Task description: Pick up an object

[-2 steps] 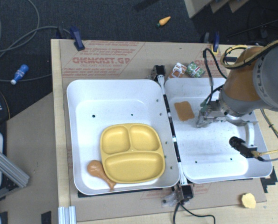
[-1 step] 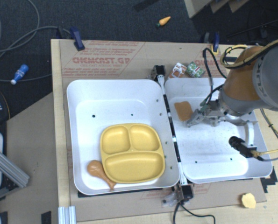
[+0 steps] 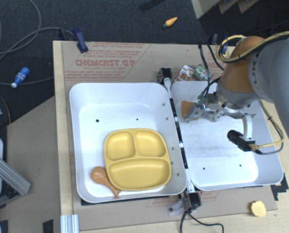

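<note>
Gripper [image 3: 198,109] hangs low in the right bin [image 3: 222,171], beside a brown piece [image 3: 187,108] at the far-left corner; its grasp I cannot tell. Best centre squarely over the piece, clear of the wall, before lifting.

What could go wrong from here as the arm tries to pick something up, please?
The hand sits low by the brown object, tight against the right bin wall and the divider, so it could knock the rim or push the object aside. The loose yellow cable hangs into the bin and might snag.
</note>
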Robot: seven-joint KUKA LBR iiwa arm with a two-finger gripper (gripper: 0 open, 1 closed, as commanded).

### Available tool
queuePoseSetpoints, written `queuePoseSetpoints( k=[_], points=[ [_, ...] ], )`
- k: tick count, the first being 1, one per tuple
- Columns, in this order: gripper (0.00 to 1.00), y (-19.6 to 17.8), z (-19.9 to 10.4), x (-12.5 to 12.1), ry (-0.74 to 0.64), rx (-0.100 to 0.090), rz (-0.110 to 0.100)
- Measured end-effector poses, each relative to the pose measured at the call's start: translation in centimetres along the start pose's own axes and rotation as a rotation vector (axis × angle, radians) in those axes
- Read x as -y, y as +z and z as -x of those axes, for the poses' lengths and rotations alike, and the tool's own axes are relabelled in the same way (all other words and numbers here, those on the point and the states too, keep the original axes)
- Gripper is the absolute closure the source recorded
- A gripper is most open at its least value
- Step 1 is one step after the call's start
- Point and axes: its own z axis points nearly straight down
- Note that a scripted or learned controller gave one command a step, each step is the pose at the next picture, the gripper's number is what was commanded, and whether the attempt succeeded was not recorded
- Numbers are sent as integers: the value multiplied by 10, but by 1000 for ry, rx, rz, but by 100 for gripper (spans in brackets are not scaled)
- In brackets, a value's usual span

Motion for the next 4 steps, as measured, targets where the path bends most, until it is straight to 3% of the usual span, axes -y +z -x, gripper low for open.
queuePoseSetpoints(
  k=[1,2,3,4],
  points=[
    [0,0,-4,-61,0,1,4],
    [0,0,-2,-26,4,-1,-7],
    [100,-12,-2,-29,3,2,1],
    [100,-44,-2,24,5,0,-3]
  ],
)
